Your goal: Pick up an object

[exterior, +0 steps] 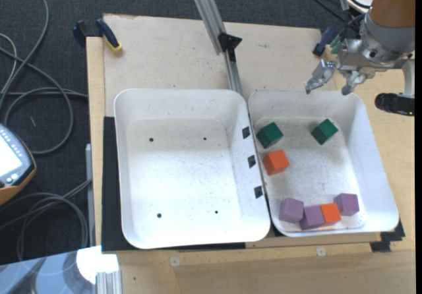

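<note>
Currently gripper (330, 84) hangs over right bin's (377, 161) far rim, fingers spread, holding nothing; nearest green cube (324, 131) lies just inside that rim, below them.

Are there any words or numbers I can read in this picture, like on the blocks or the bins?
None can be read.
The green blocks, orange blocks and purple blocks have plain faces.
The black tabs along the right bin's left wall look blank.
The device at the left edge has a pale screen, too blurred to read.
</note>
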`<action>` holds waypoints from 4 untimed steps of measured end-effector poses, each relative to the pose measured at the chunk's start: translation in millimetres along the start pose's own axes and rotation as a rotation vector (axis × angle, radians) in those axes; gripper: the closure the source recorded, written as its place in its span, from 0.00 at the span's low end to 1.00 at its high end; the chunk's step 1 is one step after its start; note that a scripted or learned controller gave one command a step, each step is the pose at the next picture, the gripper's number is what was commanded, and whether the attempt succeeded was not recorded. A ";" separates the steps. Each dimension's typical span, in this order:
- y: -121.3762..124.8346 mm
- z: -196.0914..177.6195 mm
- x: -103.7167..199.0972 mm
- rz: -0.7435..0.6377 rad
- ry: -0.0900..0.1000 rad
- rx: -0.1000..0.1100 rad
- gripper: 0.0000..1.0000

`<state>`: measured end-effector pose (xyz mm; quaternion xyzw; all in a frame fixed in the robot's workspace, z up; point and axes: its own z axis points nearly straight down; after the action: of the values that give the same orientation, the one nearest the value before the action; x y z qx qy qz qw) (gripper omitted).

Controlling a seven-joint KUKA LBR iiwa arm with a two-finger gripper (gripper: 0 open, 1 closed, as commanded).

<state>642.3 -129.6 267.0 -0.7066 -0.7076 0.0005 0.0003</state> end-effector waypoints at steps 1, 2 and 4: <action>-5.2 -86.3 28.2 -0.003 -0.001 -0.012 0.00; -55.4 -60.1 91.4 -0.005 0.004 0.004 0.00; 2.5 23.9 71.2 0.001 0.001 -0.004 1.00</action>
<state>644.6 -58.4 243.1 -0.7069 -0.7073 -0.0012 -0.0009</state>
